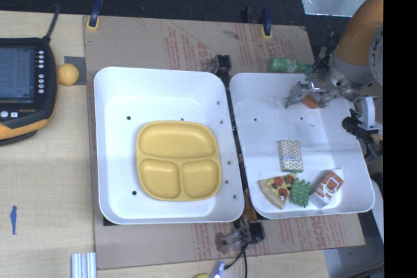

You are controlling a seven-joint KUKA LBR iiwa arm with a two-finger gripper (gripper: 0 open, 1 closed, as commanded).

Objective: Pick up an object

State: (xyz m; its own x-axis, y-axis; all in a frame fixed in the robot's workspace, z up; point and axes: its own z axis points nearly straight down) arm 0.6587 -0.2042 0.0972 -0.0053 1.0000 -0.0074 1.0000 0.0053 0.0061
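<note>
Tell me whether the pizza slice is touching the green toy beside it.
Touching. The camera view shows the pizza slice lying with its edge against the green toy, no white bin floor between them.

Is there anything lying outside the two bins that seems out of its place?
Yes. A green bottle-like object lies on the cardboard just beyond the right bin's far rim, while the other small items sit inside that bin.

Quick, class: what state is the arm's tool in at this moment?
Tool: low over the far corner of the right bin, by a small orange object; open, shut or holding cannot be told.
</note>
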